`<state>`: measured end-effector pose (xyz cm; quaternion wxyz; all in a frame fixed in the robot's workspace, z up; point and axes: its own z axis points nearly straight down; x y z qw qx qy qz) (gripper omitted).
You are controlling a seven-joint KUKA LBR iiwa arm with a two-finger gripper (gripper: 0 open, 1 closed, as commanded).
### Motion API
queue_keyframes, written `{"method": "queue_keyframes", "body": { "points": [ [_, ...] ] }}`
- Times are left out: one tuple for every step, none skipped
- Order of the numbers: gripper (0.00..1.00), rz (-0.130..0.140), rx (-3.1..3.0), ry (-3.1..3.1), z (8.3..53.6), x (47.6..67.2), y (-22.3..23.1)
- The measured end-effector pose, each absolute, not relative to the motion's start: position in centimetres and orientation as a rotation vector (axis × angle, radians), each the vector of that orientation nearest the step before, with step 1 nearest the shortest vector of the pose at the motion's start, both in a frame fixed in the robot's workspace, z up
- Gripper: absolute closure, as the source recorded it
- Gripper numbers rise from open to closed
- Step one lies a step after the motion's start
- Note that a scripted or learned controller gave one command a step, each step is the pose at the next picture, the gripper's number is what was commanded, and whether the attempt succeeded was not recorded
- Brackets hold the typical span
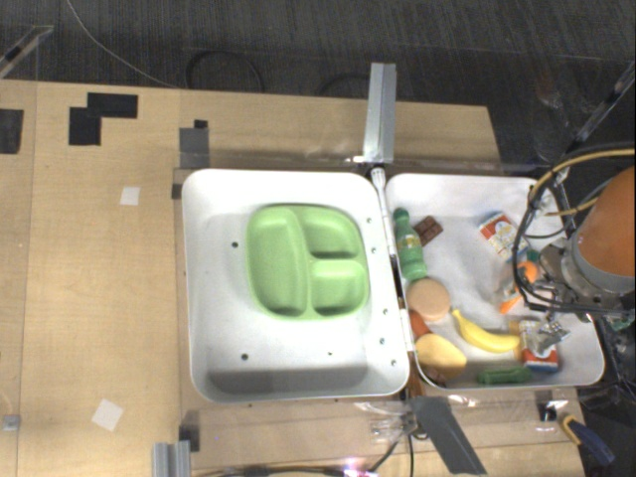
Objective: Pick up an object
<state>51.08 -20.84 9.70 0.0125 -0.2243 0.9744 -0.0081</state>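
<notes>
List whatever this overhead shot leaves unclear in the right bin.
- Tool: the arm's wrist and cables cover it in the camera view, so finger state is unreadable.
- Small items by the right bin's far wall, near the white packet: too small and blurred to identify.
- Red-and-blue item: partly hidden under the tool.

Pale wooden bench (89,296), dark carpet (248,18)

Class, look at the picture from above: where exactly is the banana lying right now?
The banana lies in the right bin, near its front edge, between the round bread roll on its left and the end effector on its right.
</notes>
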Motion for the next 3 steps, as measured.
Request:
{"method": "queue_keyframes", "body": {
  "points": [
    [0.00, -0.013, -0.602, 3.065, 9.0, 51.1, -17.7],
    [0.00, -0.006, -0.535, 3.077, 9.0, 50.1, -20.4],
    [0.00, -0.005, -0.541, 3.081, 9.0, 50.3, -20.4]
  ]
}}
